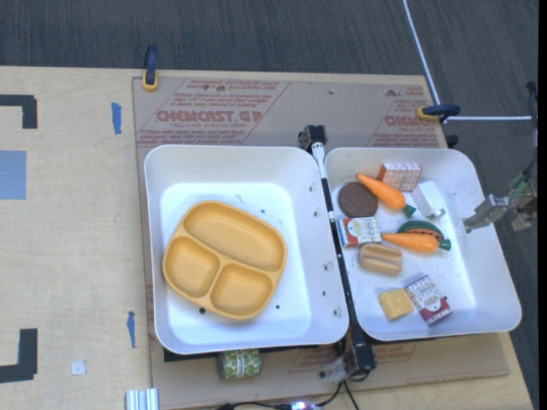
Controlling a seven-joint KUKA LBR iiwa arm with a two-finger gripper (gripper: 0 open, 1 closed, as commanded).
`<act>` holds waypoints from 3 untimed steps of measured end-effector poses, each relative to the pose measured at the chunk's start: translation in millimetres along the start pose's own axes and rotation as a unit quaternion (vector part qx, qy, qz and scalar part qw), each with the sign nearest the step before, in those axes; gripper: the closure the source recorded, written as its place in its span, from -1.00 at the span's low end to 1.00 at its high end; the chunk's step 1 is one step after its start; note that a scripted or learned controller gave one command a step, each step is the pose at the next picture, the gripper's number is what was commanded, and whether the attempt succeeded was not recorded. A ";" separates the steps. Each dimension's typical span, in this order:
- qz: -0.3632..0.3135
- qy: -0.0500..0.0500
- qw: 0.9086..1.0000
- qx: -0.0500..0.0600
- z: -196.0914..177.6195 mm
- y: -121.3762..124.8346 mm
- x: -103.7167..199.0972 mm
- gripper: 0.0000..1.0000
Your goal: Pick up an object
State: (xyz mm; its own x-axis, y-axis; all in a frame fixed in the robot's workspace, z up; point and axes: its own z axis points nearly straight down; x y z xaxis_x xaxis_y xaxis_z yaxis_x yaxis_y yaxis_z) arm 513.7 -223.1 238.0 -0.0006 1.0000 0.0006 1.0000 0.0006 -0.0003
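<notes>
Crowding is the main hazard, since the candidates for a pick all lie in the right bin [506,290] and several sit touching or nearly so. Nearest the camera, a red packet [429,299] lies just beside a yellow cheese wedge [394,303], so a descent between them could nudge both and lift neither. Beyond them, a bun [380,258] sits close under a carrot [414,241] that lies against a green piece [423,227]; a grasp here may catch two things or roll the carrot away. Farther on, a brown disc [357,199] touches a second carrot [382,191], and the disc looks flat enough to be hard to grip. A white block [428,199] and a small carton [400,176] stand at the far end, somewhat freer. The gripper [483,214] hangs over the bin's right side, apart from all the items and with nothing visibly in it; I cannot tell whether it is released or clenched. From there it risks striking the sloped wall. The yellow plate [224,259] in the left bin [158,195] is well apart.
</notes>
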 end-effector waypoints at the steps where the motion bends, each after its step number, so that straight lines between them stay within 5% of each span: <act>1: -0.001 0.000 1.000 -0.001 142.6 47.3 14.9 -1.00; 2: 0.000 0.000 1.000 -0.001 151.8 -17.4 80.9 -1.00; 3: 0.000 -0.002 1.000 -0.005 140.9 -15.0 79.9 1.00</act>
State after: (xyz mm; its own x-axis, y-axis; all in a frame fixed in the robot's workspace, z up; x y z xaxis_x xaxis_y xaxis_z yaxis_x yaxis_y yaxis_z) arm 498.6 -143.1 97.1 -0.0001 1.0000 -0.0025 0.9999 0.0002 0.0106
